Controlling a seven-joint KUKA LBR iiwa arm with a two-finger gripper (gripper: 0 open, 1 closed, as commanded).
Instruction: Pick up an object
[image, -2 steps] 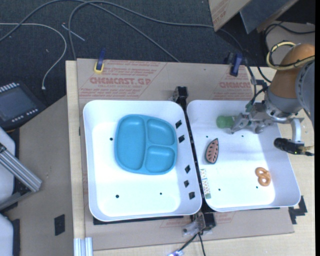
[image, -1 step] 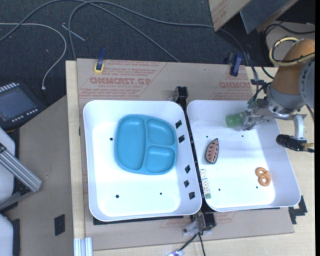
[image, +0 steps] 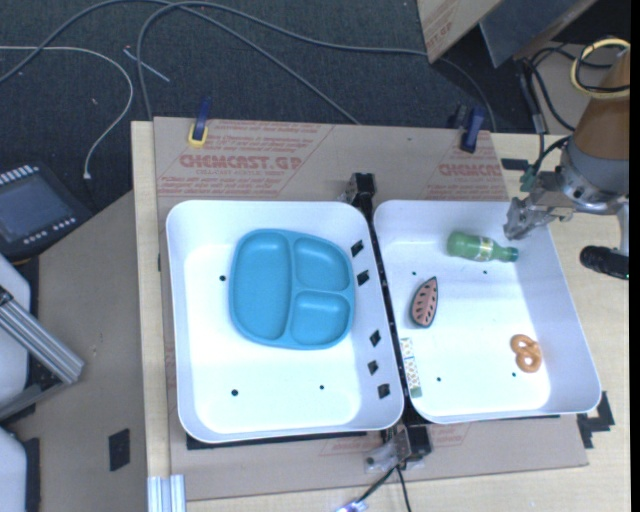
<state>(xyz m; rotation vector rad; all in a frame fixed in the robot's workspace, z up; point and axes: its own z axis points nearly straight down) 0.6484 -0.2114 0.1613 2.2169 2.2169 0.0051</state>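
Observation:
In the right bin (image: 560, 300) lie three things: a green bottle (image: 480, 247) on its side near the back, a brown oval piece with a pink face (image: 424, 301) toward the left, and a small orange pretzel (image: 526, 352) at the front right. My gripper (image: 520, 222) hangs over the bin's back right corner, just right of the bottle's cap end and slightly behind it. Nothing shows between its fingers. The arm's orange band (image: 604, 128) rises above it at the right.
The left bin (image: 200, 380) holds a blue divided plate (image: 292, 288). A black divider with clips (image: 368, 290) runs between the bins. Cardboard (image: 300, 150) lies under both, with clamps at the back edge. Cables lie on the floor behind the bench.

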